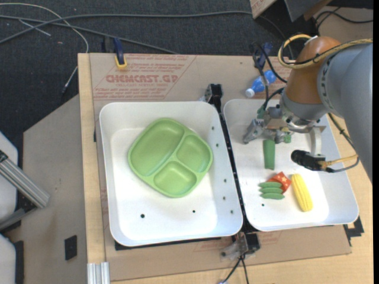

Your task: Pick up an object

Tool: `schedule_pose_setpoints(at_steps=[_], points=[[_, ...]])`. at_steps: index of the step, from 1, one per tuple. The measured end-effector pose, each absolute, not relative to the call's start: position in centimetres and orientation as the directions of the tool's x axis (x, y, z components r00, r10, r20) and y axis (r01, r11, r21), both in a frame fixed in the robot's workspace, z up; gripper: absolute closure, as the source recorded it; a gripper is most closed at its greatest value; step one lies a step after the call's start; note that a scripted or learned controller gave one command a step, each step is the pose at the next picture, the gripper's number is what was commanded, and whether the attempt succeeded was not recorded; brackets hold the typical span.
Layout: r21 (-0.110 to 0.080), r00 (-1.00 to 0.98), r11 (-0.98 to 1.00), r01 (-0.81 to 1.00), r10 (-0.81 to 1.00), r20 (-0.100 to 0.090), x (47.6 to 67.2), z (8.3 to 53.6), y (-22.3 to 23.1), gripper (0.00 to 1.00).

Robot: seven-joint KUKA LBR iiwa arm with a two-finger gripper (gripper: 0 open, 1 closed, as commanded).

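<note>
The green stick (269, 154) is the thing in play here. It's a long, narrow, dark green piece standing roughly upright in the right bin (337, 215), in the back half of it, and its top end runs right up into the gripper (270, 136). The metal fingers (253, 132) splay out around that top end, one clearly angled off to the left, but I honestly can't tell if they're pinched on the stick or just sitting open over it. The wrist blocks the view of the actual contact, so no call from me on whether it's held.

Just toward the front of the stick there's a little cluster of toy food: a corn cob (302, 192) lying lengthwise, a small red piece (280, 179) right next to it, and a green pea pod (271, 190) touching the red bit on its left side. All three are close together in the front middle of that bin, a short way apart from the stick's lower end.

The arm (337, 81) comes in from the right, big grey body with the orange band (305, 78) above the wrist. A black cable plug (307, 158) hangs off to the right of the gripper.

The left bin (118, 218) holds a light green divided plate (170, 157), three compartments, sitting flat and turned a bit diagonal, about the middle of the bin. Both bins sit on a cardboard sheet (142, 76) with red printing, and a blue bottle (259, 85) lies behind the right bin.
</note>
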State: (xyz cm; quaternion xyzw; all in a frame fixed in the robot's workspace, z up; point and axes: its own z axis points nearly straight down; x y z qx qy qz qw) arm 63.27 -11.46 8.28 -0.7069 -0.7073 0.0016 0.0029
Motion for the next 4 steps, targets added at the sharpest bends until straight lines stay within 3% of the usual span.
schedule_pose_setpoints(at_steps=[1,3,4], points=[[0.000,0.000,0.000,1.000,1.000,0.002,63.5,9.7,-11.5,1.00],[0.007,0.000,0.000,1.000,1.000,-0.002,63.5,20.3,-12.6,1.00],[0.006,-0.001,0.001,1.000,1.000,-0.001,63.6,22.6,-12.7,1.00]])
